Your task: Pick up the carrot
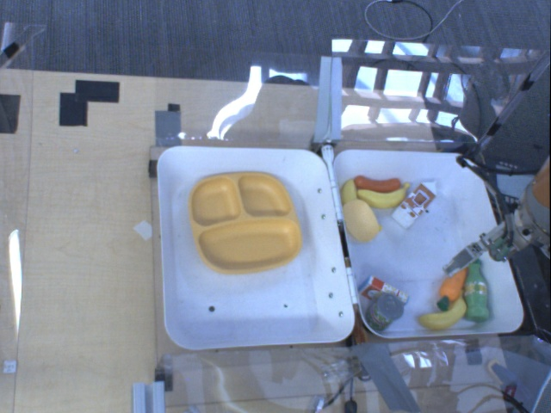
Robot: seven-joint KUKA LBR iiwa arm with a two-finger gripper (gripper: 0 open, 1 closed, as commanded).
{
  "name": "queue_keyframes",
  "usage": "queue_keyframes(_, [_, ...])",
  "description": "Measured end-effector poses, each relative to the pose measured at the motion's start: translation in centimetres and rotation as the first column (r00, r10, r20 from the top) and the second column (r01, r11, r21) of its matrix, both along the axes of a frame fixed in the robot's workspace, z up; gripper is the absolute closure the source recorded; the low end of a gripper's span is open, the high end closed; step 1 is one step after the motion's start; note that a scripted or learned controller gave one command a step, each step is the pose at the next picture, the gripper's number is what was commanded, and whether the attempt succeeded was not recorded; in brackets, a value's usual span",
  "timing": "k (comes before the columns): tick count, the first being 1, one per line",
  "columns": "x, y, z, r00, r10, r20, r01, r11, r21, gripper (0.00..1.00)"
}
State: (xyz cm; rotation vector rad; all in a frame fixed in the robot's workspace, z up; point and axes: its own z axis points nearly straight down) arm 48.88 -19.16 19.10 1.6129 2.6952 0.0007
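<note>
Nearest the camera, in the right bin (508, 231), a tin can (385, 310) is seen at the front edge, with a banana (441, 316) lying to its right. Just beyond the banana, the carrot (452, 286) is found near the bin's right front corner, touching a green bottle (476, 292) on its right side. The gripper (472, 255) is positioned just above the carrot's top end; whether its fingers are spread or closed cannot be told. Farther back, a potato (362, 220), a second banana (382, 198), a red sausage (377, 182) and a small carton (414, 205) are grouped. In the left bin (172, 256), a yellow divided tray (244, 221) rests.
</note>
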Motion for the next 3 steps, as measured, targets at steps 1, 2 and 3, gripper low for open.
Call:
queue_keyframes(1, [1.8, 1.5, -10.3, 0.991, 0.132, 0.009, -0.132, 0.991, -0.004, 0.00])
queue_keyframes(2, [5.5, 5.7, -10.2, 1.000, 0.024, 0.014, -0.024, 1.000, -0.001, 0.00])
queue_keyframes(3, [2.0, 0.3, -10.3, 0.994, 0.106, 0.012, -0.106, 0.994, -0.005, 0.00])
